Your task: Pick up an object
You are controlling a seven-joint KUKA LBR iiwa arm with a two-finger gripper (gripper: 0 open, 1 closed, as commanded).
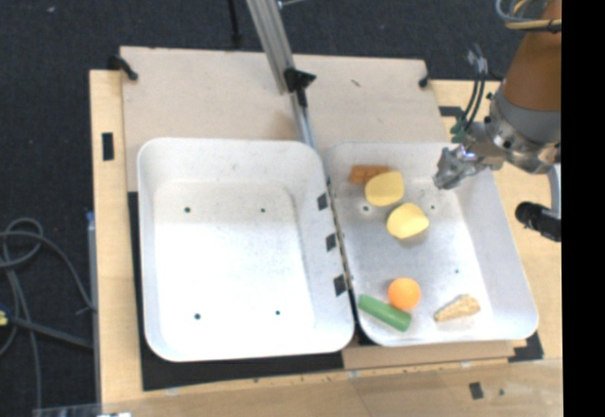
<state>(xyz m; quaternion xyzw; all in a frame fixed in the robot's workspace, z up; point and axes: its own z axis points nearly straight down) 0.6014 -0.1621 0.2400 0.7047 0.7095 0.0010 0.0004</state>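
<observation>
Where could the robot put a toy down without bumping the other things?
The left bin has bare white floor from wall to wall. In the right bin, there is a free patch along its right wall, between the gripper and the tan wedge. Crowded: around the two yellow pieces, and the near corner with orange ball and green stick.

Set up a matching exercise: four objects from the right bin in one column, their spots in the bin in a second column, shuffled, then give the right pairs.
Objects:
1. orange ball
2. green stick
3. brown block
4. tan wedge

Places:
A. far end of the right bin, partly behind a yellow piece
B. near right corner
C. along the near rim, by the divider between the bins
D. just above the green stick

Pairs: 1-D, 2-C, 3-A, 4-B
</observation>
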